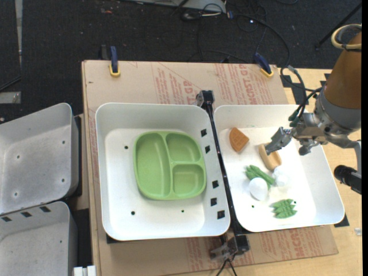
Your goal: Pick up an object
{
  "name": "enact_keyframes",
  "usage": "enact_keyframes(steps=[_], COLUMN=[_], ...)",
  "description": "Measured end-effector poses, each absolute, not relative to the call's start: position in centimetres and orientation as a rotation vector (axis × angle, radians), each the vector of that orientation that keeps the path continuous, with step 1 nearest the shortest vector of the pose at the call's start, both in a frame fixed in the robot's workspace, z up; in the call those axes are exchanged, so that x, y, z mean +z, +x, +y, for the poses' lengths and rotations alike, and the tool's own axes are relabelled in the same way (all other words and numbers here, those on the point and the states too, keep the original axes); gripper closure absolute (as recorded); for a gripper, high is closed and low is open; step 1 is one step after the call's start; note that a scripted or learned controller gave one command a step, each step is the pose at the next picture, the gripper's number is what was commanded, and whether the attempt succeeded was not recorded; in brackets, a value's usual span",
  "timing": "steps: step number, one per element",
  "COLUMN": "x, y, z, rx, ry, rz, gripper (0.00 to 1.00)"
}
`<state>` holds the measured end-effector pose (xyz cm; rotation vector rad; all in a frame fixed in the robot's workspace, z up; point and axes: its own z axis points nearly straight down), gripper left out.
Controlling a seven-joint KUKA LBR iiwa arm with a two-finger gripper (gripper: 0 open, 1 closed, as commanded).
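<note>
The right bin [322, 171] holds several small items: an orange wedge [238, 140], a tan block [269, 157], a green leafy piece [257, 173], a white egg-like item [259, 190], a small white piece [280, 176] and a green ridged piece [283, 209]. My gripper [292, 143] hangs over the upper right part of this bin, just right of and above the tan block. Its fingers stand open with nothing between them. The left finger tip [280, 138] is close to the tan block's upper end.
A green divided plate [171, 165] lies in the left bin [115, 154]. A black divider [217, 165] runs between the two bins. White metal trays [34, 154] sit off the bench at left. Cables lie on the dark floor behind.
</note>
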<state>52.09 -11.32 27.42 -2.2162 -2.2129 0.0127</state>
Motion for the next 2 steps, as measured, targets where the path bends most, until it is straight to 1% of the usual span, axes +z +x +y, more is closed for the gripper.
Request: enact_keyframes(steps=[1,2], x=[28.0,23.6], y=[52.3,52.4], z=[-11.3,-11.8], rx=[0.001,0.004], ry=[-2.22,-2.221], rz=[-2.222,-2.218], gripper=[0.0,0.0])
